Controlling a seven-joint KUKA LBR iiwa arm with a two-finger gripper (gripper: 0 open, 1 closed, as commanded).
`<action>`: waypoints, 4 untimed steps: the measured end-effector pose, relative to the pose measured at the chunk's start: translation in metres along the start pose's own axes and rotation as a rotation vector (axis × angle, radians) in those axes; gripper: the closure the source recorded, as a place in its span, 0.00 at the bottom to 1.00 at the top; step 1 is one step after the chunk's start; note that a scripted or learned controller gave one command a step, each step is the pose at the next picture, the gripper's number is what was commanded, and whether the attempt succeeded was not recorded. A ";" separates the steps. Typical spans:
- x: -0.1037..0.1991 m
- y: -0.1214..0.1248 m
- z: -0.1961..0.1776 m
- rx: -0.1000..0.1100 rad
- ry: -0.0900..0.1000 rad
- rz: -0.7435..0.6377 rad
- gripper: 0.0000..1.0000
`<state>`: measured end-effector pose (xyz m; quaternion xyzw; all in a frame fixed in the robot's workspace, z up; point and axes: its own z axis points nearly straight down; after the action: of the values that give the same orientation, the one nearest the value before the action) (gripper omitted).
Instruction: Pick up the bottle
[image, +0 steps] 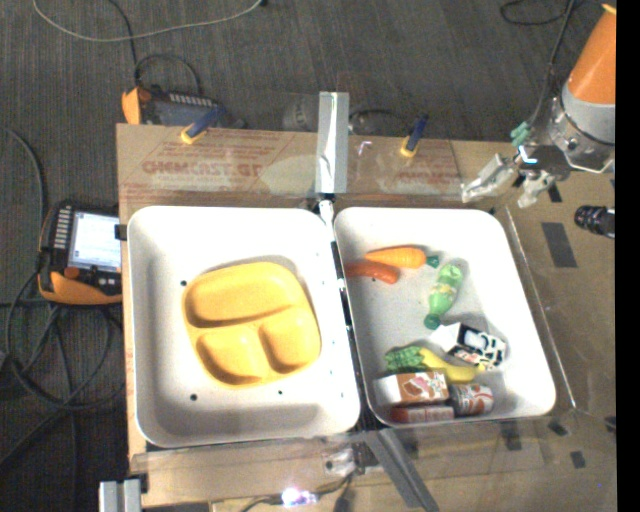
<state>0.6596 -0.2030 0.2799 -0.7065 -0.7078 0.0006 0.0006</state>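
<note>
A small green plastic bottle (445, 292), likely light, smooth and best gripped mid-body, lies in the right bin (525, 300) as the open, empty end effector (487, 182) hovers beyond its far-right corner.

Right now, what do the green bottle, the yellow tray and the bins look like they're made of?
Bottle: probably translucent green plastic, glossy, with pale highlights on its body. Tray: looks like moulded yellow plastic, smooth with a soft sheen, three pressed compartments. Bins: seemingly white plastic, matte, with rounded rims; hard to be sure.
</note>
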 end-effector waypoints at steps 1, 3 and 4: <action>0.005 -0.029 0.160 0.003 -0.003 0.167 0.00; 0.009 -0.005 0.194 0.065 -0.010 0.249 0.00; 0.010 0.002 0.182 0.024 -0.015 0.259 1.00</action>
<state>0.6611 -0.1932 0.0981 -0.7920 -0.6104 0.0143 0.0035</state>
